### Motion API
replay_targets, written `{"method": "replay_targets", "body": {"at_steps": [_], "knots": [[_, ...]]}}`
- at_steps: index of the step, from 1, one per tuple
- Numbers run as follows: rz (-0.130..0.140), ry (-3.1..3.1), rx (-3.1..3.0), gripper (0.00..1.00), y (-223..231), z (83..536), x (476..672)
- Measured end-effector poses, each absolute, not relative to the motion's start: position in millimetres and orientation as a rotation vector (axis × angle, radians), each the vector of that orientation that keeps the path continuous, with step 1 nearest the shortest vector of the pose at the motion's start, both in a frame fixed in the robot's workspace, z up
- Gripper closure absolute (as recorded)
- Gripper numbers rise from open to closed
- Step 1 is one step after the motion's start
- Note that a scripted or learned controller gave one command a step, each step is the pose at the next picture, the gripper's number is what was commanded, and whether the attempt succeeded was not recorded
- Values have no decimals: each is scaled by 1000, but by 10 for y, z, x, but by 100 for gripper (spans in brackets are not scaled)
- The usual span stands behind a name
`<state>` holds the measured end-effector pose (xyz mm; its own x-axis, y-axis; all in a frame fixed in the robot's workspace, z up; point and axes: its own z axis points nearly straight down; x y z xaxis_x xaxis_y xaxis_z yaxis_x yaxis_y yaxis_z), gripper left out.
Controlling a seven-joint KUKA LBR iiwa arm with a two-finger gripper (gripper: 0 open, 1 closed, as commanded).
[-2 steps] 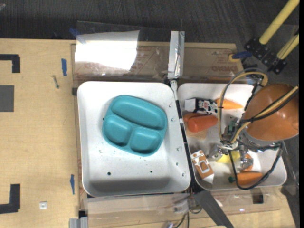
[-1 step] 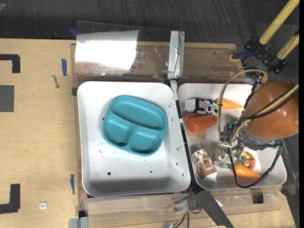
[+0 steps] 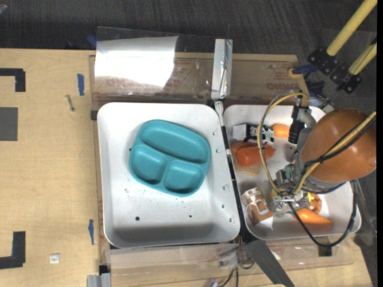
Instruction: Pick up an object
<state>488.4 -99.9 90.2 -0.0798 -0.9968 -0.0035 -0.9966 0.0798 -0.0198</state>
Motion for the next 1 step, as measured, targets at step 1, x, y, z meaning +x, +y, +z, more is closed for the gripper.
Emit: {"method": "replay_targets", "body": {"at_steps": [1], "knots": [[-14, 2231, -2197, 100, -415, 3012, 4903]]}}
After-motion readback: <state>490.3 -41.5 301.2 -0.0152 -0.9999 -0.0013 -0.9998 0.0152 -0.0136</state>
